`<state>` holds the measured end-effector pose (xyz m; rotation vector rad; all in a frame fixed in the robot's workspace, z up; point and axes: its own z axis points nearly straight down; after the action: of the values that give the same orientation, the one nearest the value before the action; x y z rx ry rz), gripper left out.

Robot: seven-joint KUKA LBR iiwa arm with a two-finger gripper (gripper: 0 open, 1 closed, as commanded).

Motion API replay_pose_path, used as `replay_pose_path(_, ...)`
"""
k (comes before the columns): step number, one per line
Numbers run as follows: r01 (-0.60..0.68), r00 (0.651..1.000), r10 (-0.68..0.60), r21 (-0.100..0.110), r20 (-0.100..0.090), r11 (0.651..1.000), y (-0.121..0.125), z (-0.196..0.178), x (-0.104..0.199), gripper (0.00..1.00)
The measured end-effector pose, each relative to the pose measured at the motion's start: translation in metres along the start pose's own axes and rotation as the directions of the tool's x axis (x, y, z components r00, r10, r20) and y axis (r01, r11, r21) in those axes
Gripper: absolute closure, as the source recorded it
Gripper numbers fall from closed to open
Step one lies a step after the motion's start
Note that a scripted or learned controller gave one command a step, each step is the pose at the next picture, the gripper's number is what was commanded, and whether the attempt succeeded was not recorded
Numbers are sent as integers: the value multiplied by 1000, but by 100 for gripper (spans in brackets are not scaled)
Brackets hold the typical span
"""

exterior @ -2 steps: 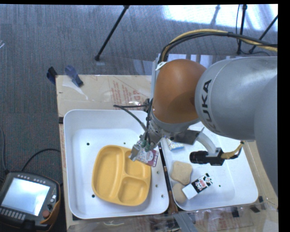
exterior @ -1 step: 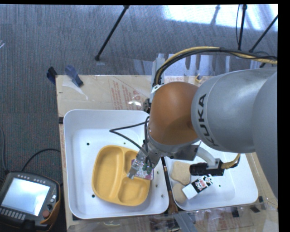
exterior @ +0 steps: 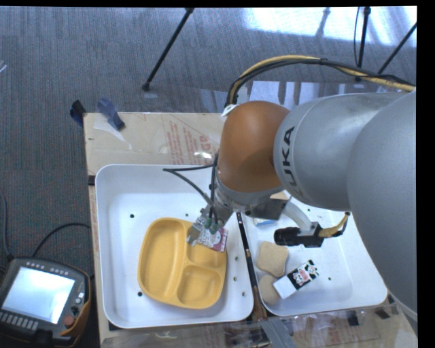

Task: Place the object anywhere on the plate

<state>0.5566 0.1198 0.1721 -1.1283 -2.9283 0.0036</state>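
The two-finger gripper (exterior: 206, 230) grips a small pink-and-white packet (exterior: 216, 238), low over the yellow plastic divided plate (exterior: 166, 272) beneath, apparently for release

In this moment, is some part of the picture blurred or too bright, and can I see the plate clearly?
In the camera view, the arm sits close to the lens and looks soft and oversized; bright patches of daylight wash out the floor at the top; the yellow plate in the left bin is evenly lit and sharp, with the gripper over its rim.
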Motion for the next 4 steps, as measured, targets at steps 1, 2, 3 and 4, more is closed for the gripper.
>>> replay_pose_path(1, 76, 997, -76, 1, -2, 997, -32, 11, 44, 100)
replay_pose_path(2, 412, 911, -412, -3, 4, 911, -69, -15, -34, 100)
replay_pose_path(3, 452, 892, -452, -6, 10, 892, -79, -101, 24, 100)
replay_pose_path(4, 762, 648, -762, -2, 1, 648, -70, -83, 46, 100)
